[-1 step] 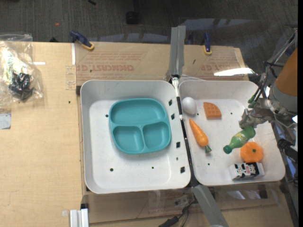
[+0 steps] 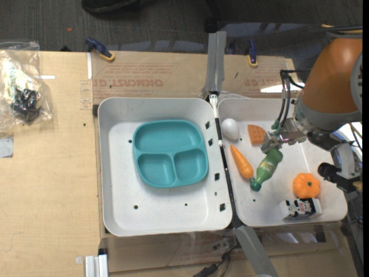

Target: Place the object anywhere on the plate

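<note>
A teal plate (image 2: 170, 153) with three compartments lies in the left bin (image 2: 115, 212). In the right bin (image 2: 334, 212) a green bottle (image 2: 266, 168) lies tilted, its neck pointing down-left. My gripper (image 2: 275, 143) hangs right at the bottle's upper, wider end, low over it. Whether it touches the bottle I cannot tell. The arm's grey and orange body (image 2: 334, 79) covers the bin's far right corner.
Beside the bottle in the right bin lie an orange carrot (image 2: 243, 161), a white egg (image 2: 230, 128) and an orange wedge (image 2: 256, 134). A small orange pumpkin (image 2: 306, 186) and a black-and-white box (image 2: 300, 208) sit near the front right. A plastic bag (image 2: 22, 88) rests on the bench at far left.
</note>
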Controlling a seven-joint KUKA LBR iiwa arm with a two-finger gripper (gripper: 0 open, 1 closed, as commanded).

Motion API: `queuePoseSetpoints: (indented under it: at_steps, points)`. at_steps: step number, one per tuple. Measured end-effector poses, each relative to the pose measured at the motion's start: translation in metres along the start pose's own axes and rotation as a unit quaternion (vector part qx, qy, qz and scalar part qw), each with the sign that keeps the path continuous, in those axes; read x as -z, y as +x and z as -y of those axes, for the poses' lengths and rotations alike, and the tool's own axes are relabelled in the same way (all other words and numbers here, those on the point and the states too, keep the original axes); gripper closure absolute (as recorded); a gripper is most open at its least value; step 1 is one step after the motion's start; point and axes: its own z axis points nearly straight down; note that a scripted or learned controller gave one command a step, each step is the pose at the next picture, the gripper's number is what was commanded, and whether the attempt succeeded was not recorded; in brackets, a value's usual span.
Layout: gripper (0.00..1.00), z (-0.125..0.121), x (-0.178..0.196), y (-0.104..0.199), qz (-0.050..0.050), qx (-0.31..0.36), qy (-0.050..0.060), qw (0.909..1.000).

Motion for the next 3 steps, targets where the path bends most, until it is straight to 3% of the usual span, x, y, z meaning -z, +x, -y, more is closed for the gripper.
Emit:
queuePoseSetpoints:
  at_steps: [1,2,3]
  points:
    - [1.0,-0.027,0.023,0.085,0.0,0.027,0.0,0.9996]
    - [1.0,-0.045,0.032,0.159,0.0,0.098,0.0,0.9952]
    - [1.0,-0.02,-0.057,0.233,0.0,0.074,0.002,0.9973]
